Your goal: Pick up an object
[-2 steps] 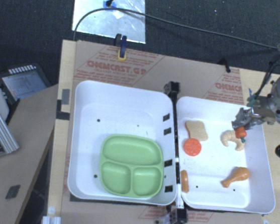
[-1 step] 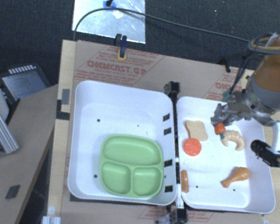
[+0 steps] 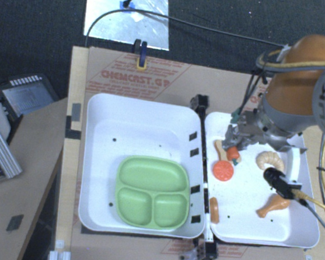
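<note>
Small orange-and-green piece (image 3: 233,156), the likeliest target of the pick, lies at ten o'clock in the right bin (image 3: 245,222), directly beneath the hand (image 3: 234,146). The arm reaches in from three o'clock and sets the hand low over this piece, a placement that suggests a descent for a grasp. From where an onlooker stands, it cannot be told whether the hand is apart or together, and nothing can be seen to be held. The toy foods lie loose and mostly apart, probably so that each can be approached singly. The exception is the cluster at nine to ten o'clock. There a red disc (image 3: 223,171) lies just beside the target, and a pale orange strip (image 3: 218,148) lies near the bin's left wall, so a neighbour may be nudged. A croissant (image 3: 268,159) sits at twelve o'clock, a drumstick (image 3: 273,206) at five o'clock and a sausage (image 3: 214,210) at eight o'clock. In the left bin (image 3: 107,125) a green divided plate (image 3: 152,191) lies flat at six o'clock, out of the way of the work. Count: one hand; two bins on the bench (image 3: 122,71); six toy foods, one of each kind; one plate, with three compartments.
</note>
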`<control>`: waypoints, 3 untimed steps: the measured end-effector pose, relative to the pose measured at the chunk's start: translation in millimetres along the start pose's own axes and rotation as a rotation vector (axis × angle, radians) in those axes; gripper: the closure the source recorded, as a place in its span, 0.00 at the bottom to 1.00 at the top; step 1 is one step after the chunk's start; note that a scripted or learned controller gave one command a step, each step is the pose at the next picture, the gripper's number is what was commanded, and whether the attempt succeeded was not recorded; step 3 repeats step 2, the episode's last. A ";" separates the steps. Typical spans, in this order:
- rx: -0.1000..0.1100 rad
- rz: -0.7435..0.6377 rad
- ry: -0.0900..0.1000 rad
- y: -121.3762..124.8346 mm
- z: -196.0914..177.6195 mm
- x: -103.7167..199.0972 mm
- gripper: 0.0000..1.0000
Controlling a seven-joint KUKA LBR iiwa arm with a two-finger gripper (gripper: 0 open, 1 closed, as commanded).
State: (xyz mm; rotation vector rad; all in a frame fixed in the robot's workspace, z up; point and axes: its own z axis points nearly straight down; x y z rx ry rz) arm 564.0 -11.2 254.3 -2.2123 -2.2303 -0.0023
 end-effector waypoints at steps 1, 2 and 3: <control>-0.001 -0.001 0.000 9.7 11.9 53.8 1.00; 0.002 -0.001 0.001 1.3 30.9 104.5 1.00; 0.002 -0.001 0.001 1.3 30.9 104.5 1.00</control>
